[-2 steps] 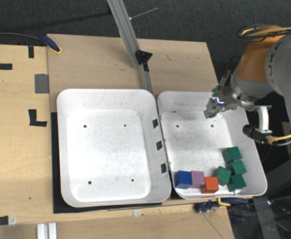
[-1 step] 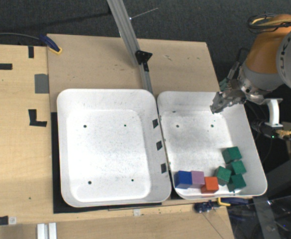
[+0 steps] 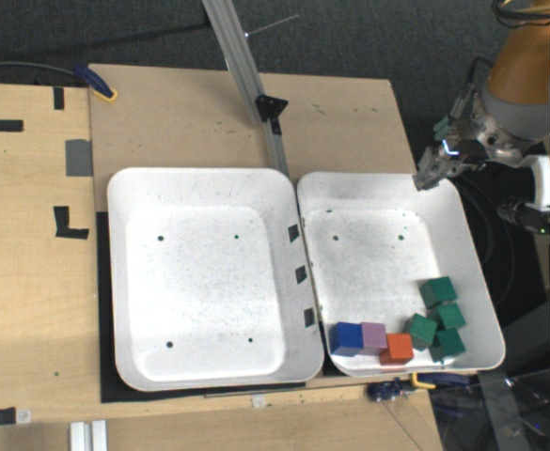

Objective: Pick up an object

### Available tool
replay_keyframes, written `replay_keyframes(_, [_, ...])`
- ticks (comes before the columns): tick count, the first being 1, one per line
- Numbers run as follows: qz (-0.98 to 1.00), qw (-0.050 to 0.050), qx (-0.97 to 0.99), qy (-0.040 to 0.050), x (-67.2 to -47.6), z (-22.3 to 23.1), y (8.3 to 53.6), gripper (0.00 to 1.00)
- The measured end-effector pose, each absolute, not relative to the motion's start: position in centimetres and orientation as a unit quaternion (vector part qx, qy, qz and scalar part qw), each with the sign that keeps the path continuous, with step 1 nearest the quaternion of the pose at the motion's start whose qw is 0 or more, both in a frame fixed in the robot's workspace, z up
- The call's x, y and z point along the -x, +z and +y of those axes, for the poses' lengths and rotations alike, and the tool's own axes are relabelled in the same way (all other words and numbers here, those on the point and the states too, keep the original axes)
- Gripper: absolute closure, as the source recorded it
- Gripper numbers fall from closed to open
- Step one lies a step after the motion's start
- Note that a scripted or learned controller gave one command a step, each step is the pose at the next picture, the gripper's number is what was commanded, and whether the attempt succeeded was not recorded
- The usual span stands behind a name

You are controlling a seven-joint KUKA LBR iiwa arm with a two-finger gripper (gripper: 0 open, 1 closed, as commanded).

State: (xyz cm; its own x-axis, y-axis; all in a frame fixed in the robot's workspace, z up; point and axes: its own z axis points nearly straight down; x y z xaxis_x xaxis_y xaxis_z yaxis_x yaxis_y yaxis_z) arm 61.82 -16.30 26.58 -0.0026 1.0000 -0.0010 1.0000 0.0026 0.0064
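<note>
— 4 dark green blocks [image 3: 440, 316], plus blue [image 3: 347, 335], lilac [image 3: 374, 334] and orange [image 3: 399, 347] cubes, crowd the right white bin's [image 3: 369, 252] near corner.
— And the two-finger gripper [image 3: 434, 172]?
— Above that bin's far rim; too blurred to tell its grip.

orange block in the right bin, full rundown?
The orange block is a small, matte, cube-like piece, sitting flat at the near edge of the right bin. A purple block presses against its left side, and a green block sits close at its upper right. The tool is far off, at the bin's far right corner.
</note>
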Motion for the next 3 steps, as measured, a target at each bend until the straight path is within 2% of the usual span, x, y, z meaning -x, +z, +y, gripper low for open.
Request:
replay_keyframes(2, [0.709, -0.001, -0.705, -0.0005, -60.5, -6.5, 25.0, 1.0])
replay_keyframes(3, [0.71, -0.001, -0.705, 0.0, -58.5, -1.5, 25.6, 1.0])
